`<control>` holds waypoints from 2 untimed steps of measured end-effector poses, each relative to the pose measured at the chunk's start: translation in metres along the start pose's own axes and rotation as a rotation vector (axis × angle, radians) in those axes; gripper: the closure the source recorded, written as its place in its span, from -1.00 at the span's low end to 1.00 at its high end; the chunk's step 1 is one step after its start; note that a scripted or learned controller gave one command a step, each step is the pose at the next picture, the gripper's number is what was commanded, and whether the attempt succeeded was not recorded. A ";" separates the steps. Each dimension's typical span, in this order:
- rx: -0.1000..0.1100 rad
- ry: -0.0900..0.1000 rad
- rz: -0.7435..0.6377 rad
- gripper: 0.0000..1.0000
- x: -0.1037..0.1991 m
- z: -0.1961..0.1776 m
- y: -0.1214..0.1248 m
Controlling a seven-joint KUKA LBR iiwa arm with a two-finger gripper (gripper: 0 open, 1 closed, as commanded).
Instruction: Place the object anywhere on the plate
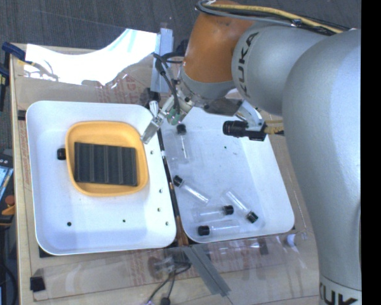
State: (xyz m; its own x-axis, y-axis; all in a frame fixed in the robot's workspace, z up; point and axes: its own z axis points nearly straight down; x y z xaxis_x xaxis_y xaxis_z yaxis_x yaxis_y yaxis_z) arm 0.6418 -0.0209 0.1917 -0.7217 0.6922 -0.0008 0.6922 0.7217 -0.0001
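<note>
A yellow plate [108,134] with a dark ribbed centre lies in the left white bin [82,230]. Several clear tubes with black caps lie in the right white bin [267,176]; one tube [181,143] is near the bin's back left, another tube [192,191] sits mid-left, and more tubes [223,212] cluster at the front. My gripper [153,123] hangs over the seam between the bins, just off the plate's right rim. Its tip is small and glinting, so I cannot make out whether a tube is in it.
A small black piece [61,154] rests in the left bin beside the plate's left rim. The big grey arm [305,107] covers the right bin's back and right side. A black part [236,128] sticks out above the right bin.
</note>
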 end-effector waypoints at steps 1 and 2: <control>-0.002 -0.002 -0.235 -1.00 0.034 -0.001 0.048; 0.000 -0.001 -0.296 -1.00 0.059 -0.030 0.062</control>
State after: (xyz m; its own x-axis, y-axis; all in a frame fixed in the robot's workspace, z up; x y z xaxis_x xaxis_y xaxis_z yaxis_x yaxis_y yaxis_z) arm 0.6424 0.0649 0.2222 -0.8921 0.4518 -0.0017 0.4518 0.8921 -0.0001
